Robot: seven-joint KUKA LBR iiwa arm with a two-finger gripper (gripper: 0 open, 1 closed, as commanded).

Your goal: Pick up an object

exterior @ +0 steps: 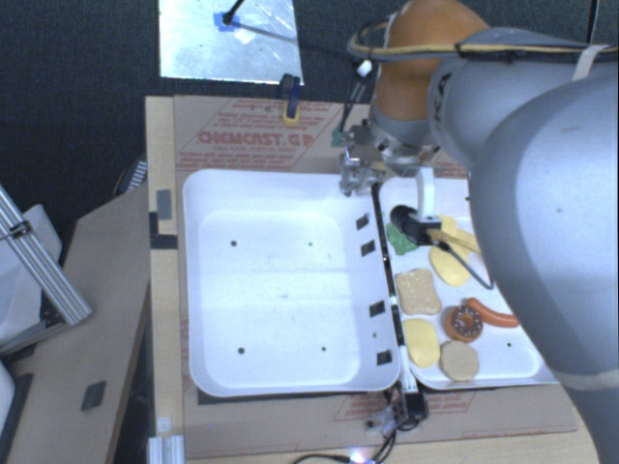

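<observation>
Two white bins (271, 288) (505, 348), about seven toy foods (418, 291).

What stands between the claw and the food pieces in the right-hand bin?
Nothing visible. The claw hangs at the bins' far shared edge; the tan toy bread slice lies uncovered in the shallow white right bin.

Light is even and fairly bright, falling from above. The left bin (271, 356) is nearly washed-out white, with only soft shadow along its walls. A silvery sheet (193, 37) at the top gives off patchy glare. The grey arm (542, 191), close to the lens, looks soft and blurred. The dark backdrop (77, 66) stays dim.
</observation>
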